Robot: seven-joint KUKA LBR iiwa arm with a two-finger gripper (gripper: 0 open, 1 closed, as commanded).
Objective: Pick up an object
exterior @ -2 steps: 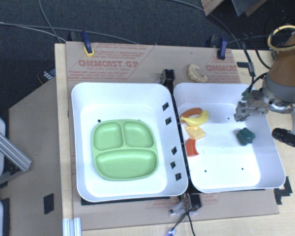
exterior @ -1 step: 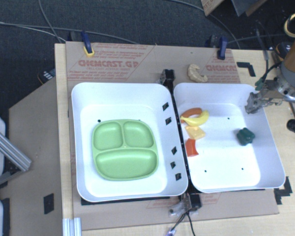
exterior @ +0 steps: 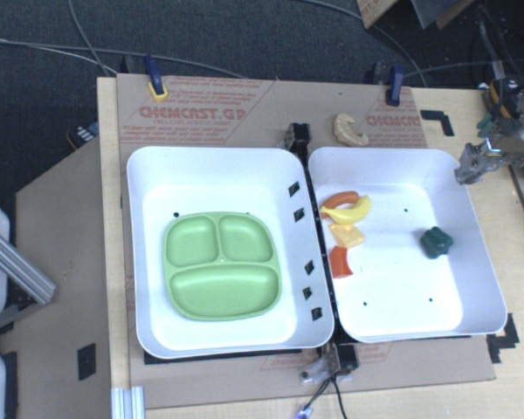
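Now, your readout:
Gripper [exterior: 472,166]: at 2 o'clock, just outside the right bin [exterior: 472,260]; you cannot tell its state.
Green lump [exterior: 436,242]: right bin, 3 o'clock.
Banana [exterior: 347,205], red piece [exterior: 341,261]: bin's 9 o'clock side.
Tray [exterior: 221,265]: left bin [exterior: 148,234].

At about three o'clock, the gripper [exterior: 482,160] shows as dull grey metal, blocky and angular, with yellow-and-teal fittings above.
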